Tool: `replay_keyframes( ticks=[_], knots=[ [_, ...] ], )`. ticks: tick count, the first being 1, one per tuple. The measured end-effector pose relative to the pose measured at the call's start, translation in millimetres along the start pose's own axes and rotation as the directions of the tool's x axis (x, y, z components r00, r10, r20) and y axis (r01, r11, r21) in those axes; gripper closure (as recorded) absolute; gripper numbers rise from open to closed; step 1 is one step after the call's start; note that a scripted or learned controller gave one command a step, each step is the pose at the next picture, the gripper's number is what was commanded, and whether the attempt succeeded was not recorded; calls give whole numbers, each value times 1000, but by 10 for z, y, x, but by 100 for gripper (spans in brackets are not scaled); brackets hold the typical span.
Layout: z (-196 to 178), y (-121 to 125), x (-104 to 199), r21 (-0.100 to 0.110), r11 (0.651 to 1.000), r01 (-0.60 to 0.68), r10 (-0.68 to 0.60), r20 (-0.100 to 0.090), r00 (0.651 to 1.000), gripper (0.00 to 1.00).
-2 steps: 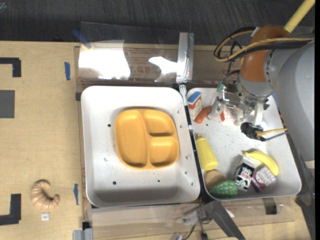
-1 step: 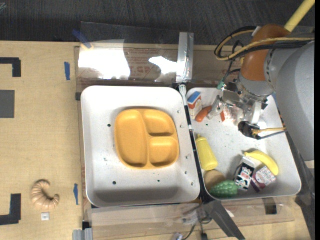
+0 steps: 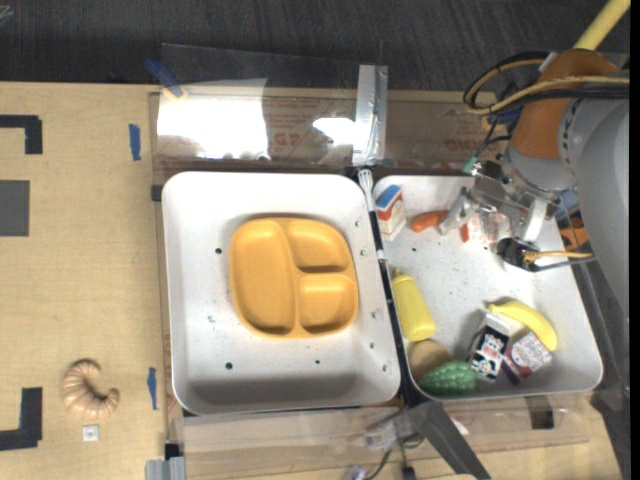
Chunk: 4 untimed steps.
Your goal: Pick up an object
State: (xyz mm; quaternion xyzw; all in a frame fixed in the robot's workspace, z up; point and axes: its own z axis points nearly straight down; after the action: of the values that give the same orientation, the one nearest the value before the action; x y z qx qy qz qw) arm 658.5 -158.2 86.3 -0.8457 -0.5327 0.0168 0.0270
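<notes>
Red-and-white item (image 3: 479, 230): small, lies in the right bin (image 3: 590, 353), beyond and to the right of the yellow bottle (image 3: 412, 306), directly at the hand (image 3: 480, 216). Contact with the hand cannot be made out.

Hand: low over the far part of the right bin, beyond and to the right of the yellow bottle. Whether it is released, clenched or grasping anything cannot be told. The grey arm (image 3: 600, 158) enters from the right.

Yellow bottle: lies lengthwise along the right bin's left wall, cap end toward the far side. It serves as landmark for this list.

Orange piece (image 3: 430, 221): short and tapered, beyond the yellow bottle, just left of the hand.

Small carton (image 3: 388, 210): white with red and blue print, beyond the yellow bottle, in the far left corner.

Brown round thing (image 3: 428, 353): touching the near end of the yellow bottle.

Green bumpy thing (image 3: 450, 378): nearer than the yellow bottle, against the near wall.

Black-and-white box (image 3: 489, 351): right of the yellow bottle's near end.

Purple box (image 3: 528, 356): just beside the black-and-white box, farther right.

Banana (image 3: 525, 320): right of the yellow bottle, just beyond both boxes.

Yellow divided plate (image 3: 293, 273): left of the yellow bottle, in the left bin (image 3: 190, 228).

Pale curled thing (image 3: 90, 388): far left of the yellow bottle, on the bare tabletop (image 3: 70, 248).
</notes>
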Motion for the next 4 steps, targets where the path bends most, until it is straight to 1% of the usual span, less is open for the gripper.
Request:
replay_keyframes(
  ticks=[1,2,3,4],
  knots=[
    [25,-465,23,-63,996,-60,60,-6,998,0],
    [27,-611,375,-63,936,345,-344,20,939,0],
    [34,-796,361,-60,851,521,-520,34,854,0],
    [-902,-1695,494,-50,717,695,-694,45,719,0]
  ],
)
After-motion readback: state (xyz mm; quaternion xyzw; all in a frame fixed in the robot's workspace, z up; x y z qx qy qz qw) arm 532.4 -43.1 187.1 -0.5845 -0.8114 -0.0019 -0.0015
